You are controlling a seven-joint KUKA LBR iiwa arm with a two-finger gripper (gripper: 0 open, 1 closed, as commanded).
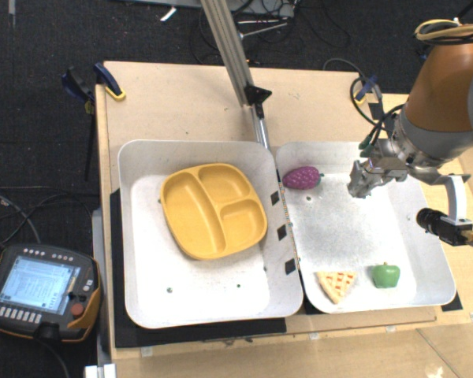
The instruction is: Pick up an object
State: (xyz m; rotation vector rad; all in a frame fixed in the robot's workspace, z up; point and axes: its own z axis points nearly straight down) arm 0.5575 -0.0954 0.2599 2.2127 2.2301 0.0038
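The right bin (378,235) holds three toy foods. A purple grape bunch (301,178) lies at its far left corner. A pizza slice (336,284) and a green pepper (386,275) rest near its front edge. My gripper (363,181) hangs over the far right part of this bin, to the right of the grapes and well apart from them. Nothing shows between its fingers.
The left bin (142,274) carries a yellow divided plate (213,209). A metal pole (229,42) slants up from between the bins. A teach pendant (39,290) lies off the bench at lower left. Clamps (106,81) grip the bench's far corners.
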